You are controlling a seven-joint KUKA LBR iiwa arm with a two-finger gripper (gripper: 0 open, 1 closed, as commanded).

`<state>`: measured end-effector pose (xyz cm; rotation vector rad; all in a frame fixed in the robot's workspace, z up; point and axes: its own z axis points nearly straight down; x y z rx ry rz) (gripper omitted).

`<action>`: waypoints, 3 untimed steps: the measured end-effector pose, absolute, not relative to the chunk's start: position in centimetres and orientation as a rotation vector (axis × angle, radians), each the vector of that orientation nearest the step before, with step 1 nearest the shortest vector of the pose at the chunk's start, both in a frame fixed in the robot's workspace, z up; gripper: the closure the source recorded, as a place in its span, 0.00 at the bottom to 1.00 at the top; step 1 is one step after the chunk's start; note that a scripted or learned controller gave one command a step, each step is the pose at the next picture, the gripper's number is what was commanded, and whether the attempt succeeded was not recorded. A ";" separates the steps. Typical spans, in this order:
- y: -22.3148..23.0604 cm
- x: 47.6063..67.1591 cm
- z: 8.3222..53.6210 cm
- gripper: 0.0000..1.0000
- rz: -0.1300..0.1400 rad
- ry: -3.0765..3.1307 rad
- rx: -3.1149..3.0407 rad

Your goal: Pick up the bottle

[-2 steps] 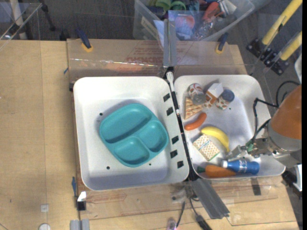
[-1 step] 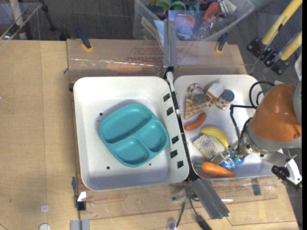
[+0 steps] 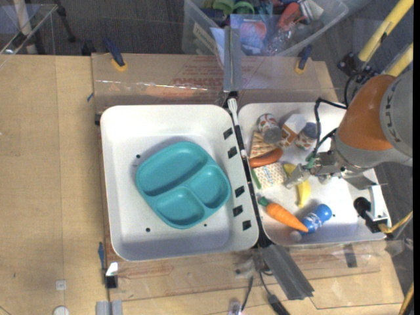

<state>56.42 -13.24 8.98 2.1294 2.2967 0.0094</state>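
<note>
A teal divided plate (image 3: 182,184) lies in the left bin (image 3: 118,176). In the right bin (image 3: 341,231), the gripper (image 3: 303,171) hovers over a banana (image 3: 302,192), near a carrot (image 3: 285,215) and a blue bottle (image 3: 316,217).

This was a robotics lab rather than any home or shop. A grey arm with an orange band (image 3: 367,120) reached over a plain wooden worktop (image 3: 46,176), where two shallow white bins (image 3: 118,143) sat side by side, clamped down over cardboard. Behind them stood a clear plastic tub (image 3: 262,12) heaped with bright toys, and loose cables (image 3: 321,120) trailed about.
</note>
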 end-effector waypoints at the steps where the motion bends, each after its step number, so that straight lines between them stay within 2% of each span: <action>1: -18.7 49.8 8.9 0.00 0.003 2.385 2.029; 2: -12.6 48.3 8.9 0.00 0.008 2.478 1.912; 3: -12.8 48.4 9.9 1.00 0.009 2.470 1.915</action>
